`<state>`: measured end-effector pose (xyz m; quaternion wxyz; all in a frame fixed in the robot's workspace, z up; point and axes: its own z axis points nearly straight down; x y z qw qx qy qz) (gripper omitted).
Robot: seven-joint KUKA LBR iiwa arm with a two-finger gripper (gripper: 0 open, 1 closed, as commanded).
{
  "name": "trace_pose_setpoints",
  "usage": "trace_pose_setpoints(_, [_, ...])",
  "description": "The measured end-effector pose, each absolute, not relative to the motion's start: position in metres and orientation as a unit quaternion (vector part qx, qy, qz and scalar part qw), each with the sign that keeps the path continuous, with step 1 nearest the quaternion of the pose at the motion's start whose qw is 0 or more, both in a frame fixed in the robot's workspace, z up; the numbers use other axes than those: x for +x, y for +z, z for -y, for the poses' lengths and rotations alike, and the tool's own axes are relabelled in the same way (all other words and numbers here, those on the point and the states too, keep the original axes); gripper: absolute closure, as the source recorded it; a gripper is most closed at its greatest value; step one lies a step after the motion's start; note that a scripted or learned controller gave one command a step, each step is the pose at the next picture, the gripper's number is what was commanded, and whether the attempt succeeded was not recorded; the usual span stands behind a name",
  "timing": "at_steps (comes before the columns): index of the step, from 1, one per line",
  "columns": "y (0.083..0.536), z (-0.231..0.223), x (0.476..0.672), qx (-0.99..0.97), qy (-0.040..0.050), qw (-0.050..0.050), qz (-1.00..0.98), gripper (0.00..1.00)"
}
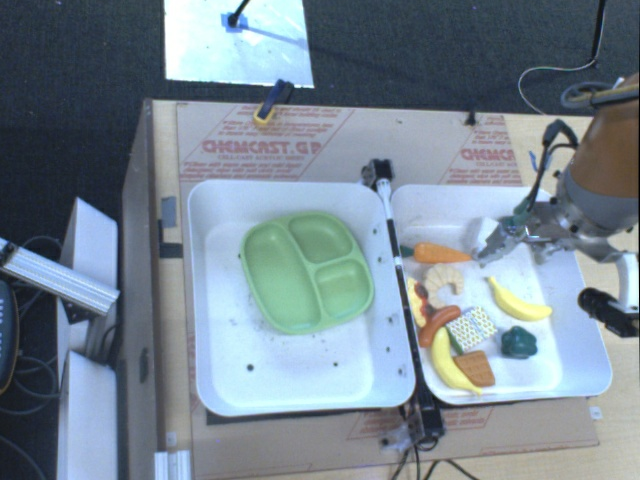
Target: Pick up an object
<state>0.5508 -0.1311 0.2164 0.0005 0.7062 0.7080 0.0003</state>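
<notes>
Approach step: the gripper [492,246] hovers in the right bin [585,353] with jaws apart and empty, near the carrot [441,253]; next, descend and close on it.

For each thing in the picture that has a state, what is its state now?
green divided plate: lies flat in the left bin, compartments bare.
carrot: lies flat in the right bin, near the tool.
tool: over the right bin, nothing seen in it.
two bananas: lie loose, untouched.
</notes>
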Motion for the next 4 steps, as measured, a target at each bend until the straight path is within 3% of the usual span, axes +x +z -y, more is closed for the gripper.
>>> trace_pose_setpoints(1, [0.089, 0.145, 0.583, 0.707, 0.0032, 0.005, -0.707, 0.0])
trace_pose_setpoints(2, [0.09, 0.12, 0.635, 0.706, 0.0042, 0.005, -0.708, 0.0])
trace_pose_setpoints(3, [0.088, 0.112, 0.661, 0.711, -0.0192, -0.015, -0.703, 0.0])
trace_pose_setpoints(4, [0.088, 0.11, 0.66, 0.711, -0.0204, -0.012, -0.703, 0.0])
